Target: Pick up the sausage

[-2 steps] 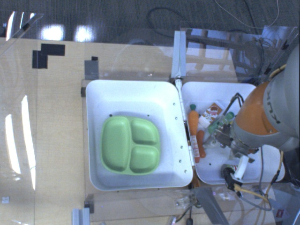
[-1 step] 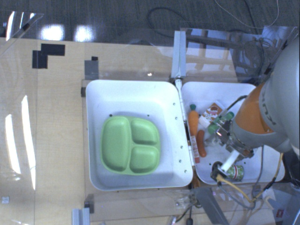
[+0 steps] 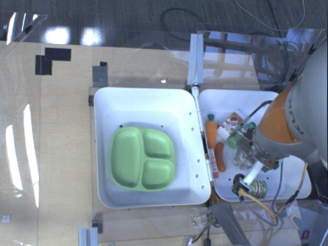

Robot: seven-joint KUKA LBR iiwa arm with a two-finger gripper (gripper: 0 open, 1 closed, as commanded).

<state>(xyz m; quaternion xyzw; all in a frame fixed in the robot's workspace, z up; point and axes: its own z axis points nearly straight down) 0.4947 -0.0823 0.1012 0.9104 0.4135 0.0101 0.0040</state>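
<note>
Sausage (image 3: 220, 157) lies in right bin (image 3: 302, 186), long axis 12-to-6, slightly tilted. Tool (image 3: 245, 157) at its 3 o'clock; state unreadable. No legible labels.

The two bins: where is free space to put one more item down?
Left bin: white floor behind and beside the green plate. Right bin is crowded: carrot, sausage, can and gripper fill it.

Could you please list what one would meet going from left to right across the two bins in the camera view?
Left bin → green divided plate → carrot → sausage → hand → orange band of the arm.
</note>
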